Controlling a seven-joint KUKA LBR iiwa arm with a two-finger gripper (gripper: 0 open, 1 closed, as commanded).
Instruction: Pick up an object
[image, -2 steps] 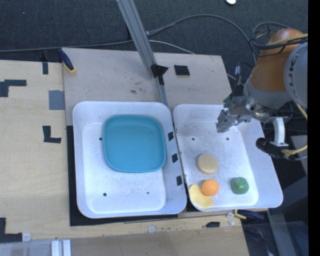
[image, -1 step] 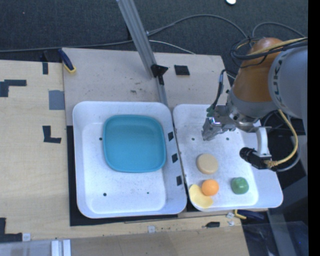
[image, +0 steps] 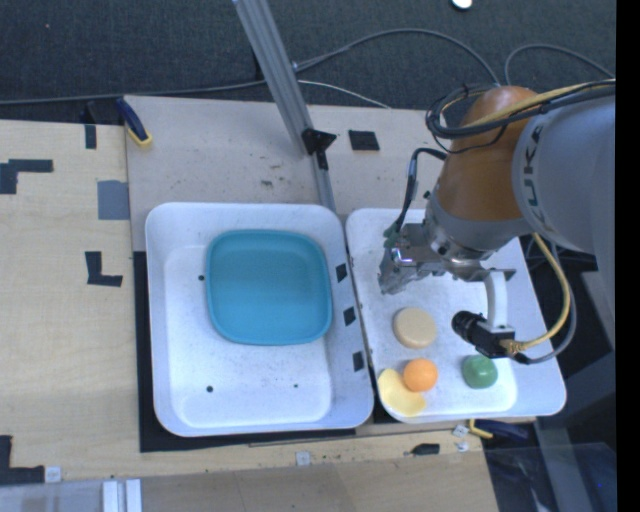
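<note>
Far to the gripper's left I see the left bin (image: 170, 300) holding a turquoise square plate (image: 268, 286). The gripper (image: 395, 275) hangs over the right bin (image: 535, 395), near its upper left part; I cannot tell how it is set. Just below it lies a tan round piece (image: 414, 327). Lower still sit a yellow piece (image: 397, 398) and an orange ball (image: 420, 375), touching. Below and to its right rests a green object (image: 480, 372).

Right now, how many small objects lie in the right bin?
4. A beige round piece lies mid-bin, an orange ball sits at the front, touching a yellow piece, and a green object lies front right. The arm may hide more.
</note>
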